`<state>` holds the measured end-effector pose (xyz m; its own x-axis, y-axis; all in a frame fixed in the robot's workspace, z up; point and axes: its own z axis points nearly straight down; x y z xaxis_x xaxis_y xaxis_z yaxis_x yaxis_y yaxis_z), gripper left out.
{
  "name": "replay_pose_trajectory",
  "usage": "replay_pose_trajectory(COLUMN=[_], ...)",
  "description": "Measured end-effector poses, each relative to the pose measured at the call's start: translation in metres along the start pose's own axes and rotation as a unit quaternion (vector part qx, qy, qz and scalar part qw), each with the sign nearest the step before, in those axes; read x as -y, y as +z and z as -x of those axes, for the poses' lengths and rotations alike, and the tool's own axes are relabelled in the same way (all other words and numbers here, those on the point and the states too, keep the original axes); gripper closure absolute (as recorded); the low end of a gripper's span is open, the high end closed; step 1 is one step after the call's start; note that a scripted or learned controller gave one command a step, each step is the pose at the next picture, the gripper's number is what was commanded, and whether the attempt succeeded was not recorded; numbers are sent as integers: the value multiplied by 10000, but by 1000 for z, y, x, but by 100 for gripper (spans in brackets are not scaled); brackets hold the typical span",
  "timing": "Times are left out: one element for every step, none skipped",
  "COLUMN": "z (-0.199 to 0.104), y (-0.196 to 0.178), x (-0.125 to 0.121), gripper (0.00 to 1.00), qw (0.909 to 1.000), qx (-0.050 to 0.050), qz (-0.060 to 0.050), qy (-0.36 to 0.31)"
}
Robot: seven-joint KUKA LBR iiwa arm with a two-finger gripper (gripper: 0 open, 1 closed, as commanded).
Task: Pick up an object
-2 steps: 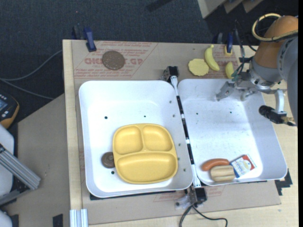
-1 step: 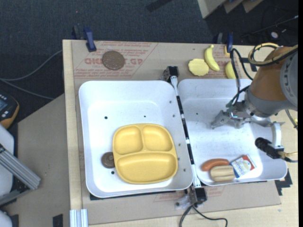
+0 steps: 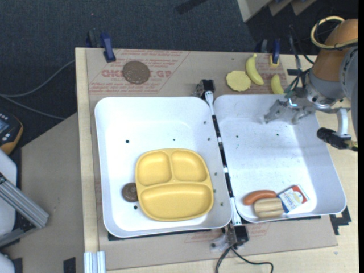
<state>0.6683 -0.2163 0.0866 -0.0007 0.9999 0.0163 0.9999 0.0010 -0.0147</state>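
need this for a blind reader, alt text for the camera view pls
A grey robot arm's gripper hangs over the right bin's far edge; a hot dog and packet lie at its near edge. The left bin holds a yellow divided plate.

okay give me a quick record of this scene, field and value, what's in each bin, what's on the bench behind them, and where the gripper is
left bin: yellow three-compartment plastic plate; brown round disc touching its left edge
right bin: toy hot dog; small red-and-white packet, near corner
bench behind bins: brown cookie; yellow round slice; yellow banana
gripper: over right bin's far edge, holding nothing
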Motion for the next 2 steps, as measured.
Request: replay_pose_trajectory(z=[-3, -14], y=[4, 6], x=[96, 194], gripper=[0, 0], qw=[10000, 10000], qx=[68, 64], qz=[35, 26], qy=[21, 30])
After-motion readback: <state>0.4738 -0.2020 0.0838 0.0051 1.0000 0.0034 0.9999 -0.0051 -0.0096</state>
